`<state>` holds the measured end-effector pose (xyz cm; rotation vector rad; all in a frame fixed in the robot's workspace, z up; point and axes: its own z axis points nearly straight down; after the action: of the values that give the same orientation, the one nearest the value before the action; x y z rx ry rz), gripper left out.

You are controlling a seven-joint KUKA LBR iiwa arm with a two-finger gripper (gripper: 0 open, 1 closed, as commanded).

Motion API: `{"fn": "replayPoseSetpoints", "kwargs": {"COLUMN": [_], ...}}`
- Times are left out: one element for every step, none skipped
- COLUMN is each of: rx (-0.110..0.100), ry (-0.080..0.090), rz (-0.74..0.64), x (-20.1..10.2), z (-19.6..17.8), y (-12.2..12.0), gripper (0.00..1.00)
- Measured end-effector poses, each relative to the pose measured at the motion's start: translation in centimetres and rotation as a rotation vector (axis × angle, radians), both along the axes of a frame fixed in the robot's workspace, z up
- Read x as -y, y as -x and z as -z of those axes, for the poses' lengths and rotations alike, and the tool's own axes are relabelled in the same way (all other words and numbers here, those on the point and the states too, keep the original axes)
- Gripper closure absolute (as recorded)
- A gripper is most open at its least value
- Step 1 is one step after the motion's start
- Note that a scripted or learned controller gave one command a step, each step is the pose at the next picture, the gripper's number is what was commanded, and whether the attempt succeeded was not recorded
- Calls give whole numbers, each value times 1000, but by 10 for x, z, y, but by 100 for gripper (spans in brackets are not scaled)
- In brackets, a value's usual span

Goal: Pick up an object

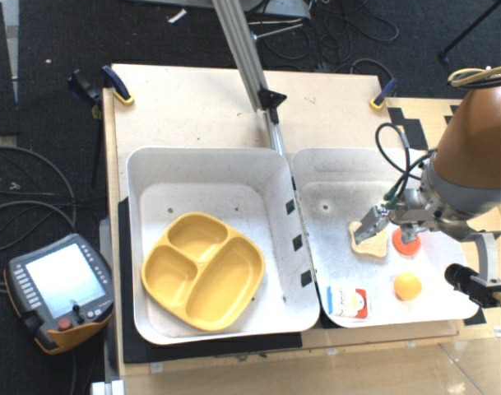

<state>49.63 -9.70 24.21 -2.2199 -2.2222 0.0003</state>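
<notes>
We see the bench (192, 105) first, a pale board carrying two shallow white bins side by side. The left bin (151, 171) holds a yellow divided tray (202, 270) with three compartments, lying flat near the middle. The right bin (332, 171) holds the smaller things, and the arm (472, 151) reaches over it from the right, its orange band above the grey wrist.

Below the wrist the gripper (380, 223) hangs low over the right bin, its grey fingers (367, 227) spread apart and nothing between them — the tips sit right over the top edge of a tan, toast-like piece (370, 246). Just beside that piece lies a red object (406, 244), partly under the wrist. Nearer the front rim we find a small white-and-red carton (347, 302) lying flat, and — a little apart — a small orange ball (407, 285).
</notes>
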Motion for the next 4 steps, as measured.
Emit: {"fn": "replayPoseSetpoints", "kwargs": {"rx": [0,-4,-5,-5], "ry": [0,0,-1,-1], "rz": [1,2,2,2], "x": [0,2,4,3], "z": [0,47,92,145], "y": [0,-7,0,1], "gripper": [0,0,0,0]}}
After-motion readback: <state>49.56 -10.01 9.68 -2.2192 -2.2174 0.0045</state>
